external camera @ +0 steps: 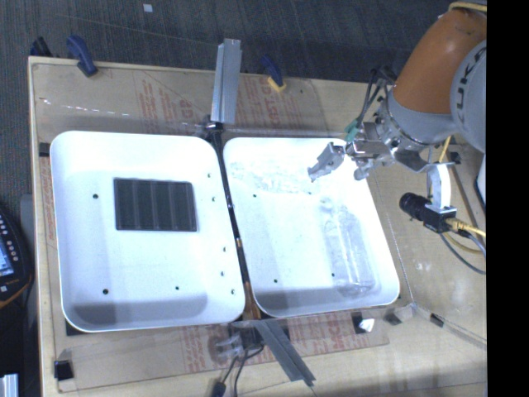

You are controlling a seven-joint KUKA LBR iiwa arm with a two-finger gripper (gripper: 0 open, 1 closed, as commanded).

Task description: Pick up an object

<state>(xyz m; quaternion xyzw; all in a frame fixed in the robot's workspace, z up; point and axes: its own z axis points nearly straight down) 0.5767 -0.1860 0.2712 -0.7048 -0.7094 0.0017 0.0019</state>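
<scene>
One fixed camera is looking down at a slant from above the pale wooden bench [430, 304], taking in both shallow white plastic bins [74, 164] across the middle of the frame, while the grey and orange arm [438, 64] is entering at upper right.

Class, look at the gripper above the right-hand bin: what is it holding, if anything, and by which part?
Nothing. The gripper hangs open above the right white bin, apart from the clear plastic bottle lying in it.
</scene>
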